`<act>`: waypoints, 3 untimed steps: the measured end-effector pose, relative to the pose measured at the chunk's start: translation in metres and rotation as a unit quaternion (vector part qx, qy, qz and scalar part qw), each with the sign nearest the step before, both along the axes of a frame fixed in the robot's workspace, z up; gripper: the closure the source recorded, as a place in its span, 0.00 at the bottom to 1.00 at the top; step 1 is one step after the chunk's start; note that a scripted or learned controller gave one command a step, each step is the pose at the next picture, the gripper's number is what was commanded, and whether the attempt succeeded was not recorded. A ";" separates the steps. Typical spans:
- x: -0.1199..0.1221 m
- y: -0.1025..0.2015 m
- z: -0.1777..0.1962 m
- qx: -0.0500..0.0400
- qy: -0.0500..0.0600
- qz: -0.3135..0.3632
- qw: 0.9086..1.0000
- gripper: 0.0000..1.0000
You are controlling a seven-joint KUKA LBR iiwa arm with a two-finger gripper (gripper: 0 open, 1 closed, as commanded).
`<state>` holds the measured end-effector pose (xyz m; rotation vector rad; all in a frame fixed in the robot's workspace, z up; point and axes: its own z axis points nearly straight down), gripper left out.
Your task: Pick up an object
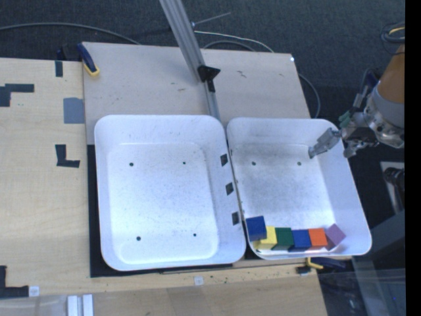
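Several small blocks lie in a row along the near wall of the right bin (342, 176): a blue block (255, 227), a yellow one (266, 241), a green one (283, 237), a second blue one (301, 239), an orange one (318, 237) and a purple one (335, 234). My gripper (336, 145) hangs over the right bin's far right edge, well away from the blocks. It is open, and nothing sits between its fingers (322, 143).
The left bin (158, 127) sits beside the right one, with black clips along the shared rim. A metal pole (187, 35) slants up from behind the bins. Cables lie on the dark floor beyond the bench.
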<state>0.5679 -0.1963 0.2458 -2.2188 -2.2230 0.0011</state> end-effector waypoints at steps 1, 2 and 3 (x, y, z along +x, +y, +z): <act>-0.020 0.063 -0.127 0.002 0.005 0.001 1.000 0.00; 0.000 0.085 -0.156 0.001 0.002 0.001 1.000 0.00; 0.070 0.073 -0.154 -0.001 -0.002 0.000 1.000 0.00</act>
